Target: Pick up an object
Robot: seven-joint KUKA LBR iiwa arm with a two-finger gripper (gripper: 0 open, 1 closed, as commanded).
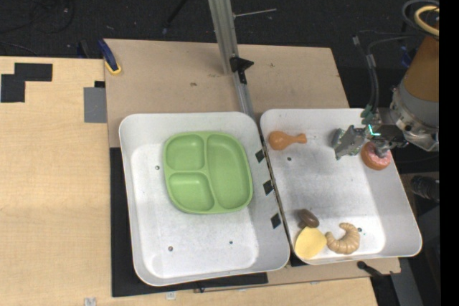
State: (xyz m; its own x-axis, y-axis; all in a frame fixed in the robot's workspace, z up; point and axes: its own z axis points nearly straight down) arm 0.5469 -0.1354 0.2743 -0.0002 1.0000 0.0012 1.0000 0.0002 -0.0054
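1. White plastic makes up the two shallow bins, side by side on the bench: the left bin (143, 247) and the right bin (391, 222).
2. Grey and orange, the arm (423, 82) enters at 3 o'clock of the view and reaches over the right bin's 2 o'clock corner.
3. Green, the three-compartment plate (208, 172) lies flat in the left bin, toward 12 o'clock of that bin's floor.
4. Grey metal, the gripper (350, 143) hangs over the right bin at about 1 o'clock of its floor; I cannot tell how far apart its fingers stand, and nothing is seen between them.
5. Pinkish-red, a round object (377, 158) sits just beside the gripper, at its 4 o'clock, near the bin's right wall.
6. Orange, a drumstick-shaped toy (285, 140) lies at 11 o'clock of the right bin.
7. Tan, a croissant-shaped toy (345, 238) lies at 6 o'clock of the right bin.
8. Yellow, a rounded piece (310, 244) lies just beside the croissant, at its 9 o'clock.
9. Brown, a small lump (308, 218) touches the yellow piece at its 12 o'clock.
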